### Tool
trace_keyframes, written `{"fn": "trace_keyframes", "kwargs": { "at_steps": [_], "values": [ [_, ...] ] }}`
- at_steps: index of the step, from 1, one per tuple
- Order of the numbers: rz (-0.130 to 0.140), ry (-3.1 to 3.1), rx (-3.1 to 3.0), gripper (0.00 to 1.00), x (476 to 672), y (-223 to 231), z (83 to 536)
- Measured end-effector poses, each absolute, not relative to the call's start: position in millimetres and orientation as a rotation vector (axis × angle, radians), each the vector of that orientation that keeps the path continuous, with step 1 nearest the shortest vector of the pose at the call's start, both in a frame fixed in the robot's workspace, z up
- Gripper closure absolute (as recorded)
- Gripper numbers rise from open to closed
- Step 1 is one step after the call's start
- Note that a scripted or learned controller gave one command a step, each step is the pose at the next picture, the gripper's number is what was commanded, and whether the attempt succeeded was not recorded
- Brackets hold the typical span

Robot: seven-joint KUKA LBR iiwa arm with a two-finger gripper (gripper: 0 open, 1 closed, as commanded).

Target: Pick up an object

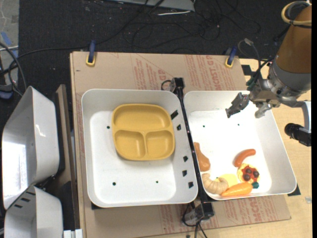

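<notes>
The claw [250, 107] hangs over the far right corner of the right bin [277, 148], its two fingers spread wide apart with nothing between them. By my reading the pick has not begun: the arm is poised above bare white floor, and every candidate object lies well apart from it, heaped along the near edge of that bin. There sit an orange sausage-like piece [244, 155], a small tart with dark berries [249, 173], a carrot [237, 189], a pale knobbly piece [215, 183] and a tan gourd-shaped piece [201, 156] against the divider. The next move calls for travelling toward the near edge, choosing one item with room around it, then descending with the fingers astride it; the sausage looks least crowded. The left bin [94, 148] carries a yellow divided plate [143, 131]. The cardboard sheet [148, 66] under the bins bears red printing, seen reversed and too faint to read with confidence.
</notes>
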State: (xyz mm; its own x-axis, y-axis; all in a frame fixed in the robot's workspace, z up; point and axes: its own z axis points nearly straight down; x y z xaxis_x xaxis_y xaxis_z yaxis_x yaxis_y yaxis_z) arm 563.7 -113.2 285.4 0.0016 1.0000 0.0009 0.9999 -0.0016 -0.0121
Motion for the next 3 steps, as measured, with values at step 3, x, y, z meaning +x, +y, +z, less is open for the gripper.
{"fn": "trace_keyframes", "kwargs": {
  "at_steps": [3],
  "values": [
    [0.006, -2.215, -2.22, 0.0, 554.0, -123, 179]
  ]
}}
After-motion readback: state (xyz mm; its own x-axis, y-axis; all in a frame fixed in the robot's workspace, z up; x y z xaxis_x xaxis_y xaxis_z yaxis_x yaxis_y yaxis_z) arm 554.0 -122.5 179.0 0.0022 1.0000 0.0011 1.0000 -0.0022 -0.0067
